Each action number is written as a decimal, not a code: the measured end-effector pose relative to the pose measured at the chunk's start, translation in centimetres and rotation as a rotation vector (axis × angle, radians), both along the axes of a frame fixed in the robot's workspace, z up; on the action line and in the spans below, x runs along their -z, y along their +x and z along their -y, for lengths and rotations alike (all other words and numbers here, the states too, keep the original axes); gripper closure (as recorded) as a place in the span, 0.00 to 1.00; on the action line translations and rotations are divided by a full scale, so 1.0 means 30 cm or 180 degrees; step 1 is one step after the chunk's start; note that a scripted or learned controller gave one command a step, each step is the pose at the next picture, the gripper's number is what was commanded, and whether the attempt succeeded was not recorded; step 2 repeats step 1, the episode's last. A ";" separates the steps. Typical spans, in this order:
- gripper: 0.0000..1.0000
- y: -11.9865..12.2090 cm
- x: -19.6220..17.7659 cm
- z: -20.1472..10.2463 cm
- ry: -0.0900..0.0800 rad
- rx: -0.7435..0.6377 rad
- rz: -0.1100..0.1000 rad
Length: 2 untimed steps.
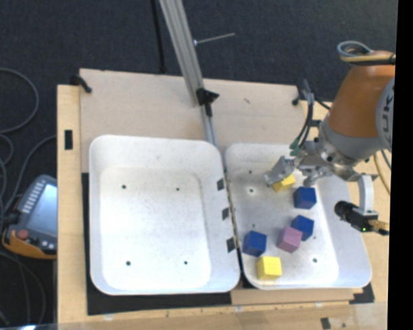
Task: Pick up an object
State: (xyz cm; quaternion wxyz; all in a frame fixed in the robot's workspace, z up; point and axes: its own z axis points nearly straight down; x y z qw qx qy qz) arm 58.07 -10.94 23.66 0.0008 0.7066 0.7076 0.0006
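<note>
The camera looks down on a bench with two shallow white bins side by side. The grey arm with the orange band (361, 92) comes in from the right side of the picture and hangs over the right white bin (250, 162).

The gripper (282, 173) is low over the far part of that bin. A small yellow block (285, 184) sits right at its tip, touching it or just under it. The fingers blur together with the block, so I cannot tell if they are wide or narrow, and I cannot tell if they hold the block.

Just beside the gripper, to its right and a bit nearer to the camera, is a blue cube (305, 197). Nearer still is a second blue cube (302, 226), and a small purple cube (290, 239) touches it on the near side. A third blue cube (254, 242) lies near the bin's left wall, to the left of the gripper and nearer the camera. A bright yellow cube (269, 267) is the one farthest from the gripper, by the bin's near edge.

The left white bin (98, 157) lies well to the left of the gripper. A grey metal bar (186, 55) slants up behind the bins, beyond the gripper and to its left.
</note>
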 end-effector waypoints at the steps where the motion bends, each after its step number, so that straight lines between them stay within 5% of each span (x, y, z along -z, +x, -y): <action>1: 0.00 0.019 0.473 0.223 -0.0009 0.0016 0.0004; 2: 0.00 0.019 0.473 0.223 -0.0009 0.0016 0.0004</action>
